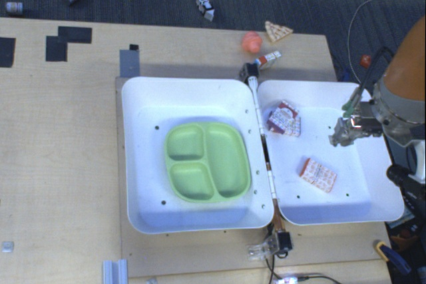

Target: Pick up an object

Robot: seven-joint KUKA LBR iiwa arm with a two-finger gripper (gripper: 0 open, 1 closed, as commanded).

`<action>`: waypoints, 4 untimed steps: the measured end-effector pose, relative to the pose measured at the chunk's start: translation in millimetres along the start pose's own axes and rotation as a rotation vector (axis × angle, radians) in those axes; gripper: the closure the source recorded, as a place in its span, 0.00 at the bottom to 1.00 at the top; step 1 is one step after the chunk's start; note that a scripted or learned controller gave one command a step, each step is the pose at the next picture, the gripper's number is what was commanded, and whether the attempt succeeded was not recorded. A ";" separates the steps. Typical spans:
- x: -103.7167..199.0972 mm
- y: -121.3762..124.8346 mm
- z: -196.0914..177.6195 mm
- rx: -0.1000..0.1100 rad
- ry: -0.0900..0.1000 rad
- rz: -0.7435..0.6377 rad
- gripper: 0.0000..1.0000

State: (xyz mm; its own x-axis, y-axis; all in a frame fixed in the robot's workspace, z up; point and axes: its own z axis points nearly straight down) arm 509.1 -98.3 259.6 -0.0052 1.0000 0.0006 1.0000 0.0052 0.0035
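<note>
The right bin (373,204) holds two small packets. A red-and-white crumpled packet (283,119) lies near the bin's left wall, toward the back. A flat orange-and-white patterned packet (317,174) lies closer to the front. My gripper (341,135) hangs over the right bin's middle right, to the right of both packets and apart from them. Nothing shows between its tips. The left bin (140,163) holds a green divided tray (207,161).
On the bench behind the bins lie an orange ball (251,42), a wedge-shaped toy (277,30) and a small red-tipped tube (269,58). Small bits of litter lie on the dark floor beyond. A cable clip (269,248) sits at the bins' front seam.
</note>
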 end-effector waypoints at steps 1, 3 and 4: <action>-9.7 -21.8 8.4 0.001 -0.001 0.002 1.00; -9.9 -21.8 2.3 0.001 -0.001 0.002 1.00; -13.8 -22.0 14.8 0.001 -0.001 0.003 1.00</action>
State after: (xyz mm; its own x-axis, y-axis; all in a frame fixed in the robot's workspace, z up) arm 487.2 -112.2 244.7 -0.0025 1.0000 -0.0004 1.0000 0.0025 0.0028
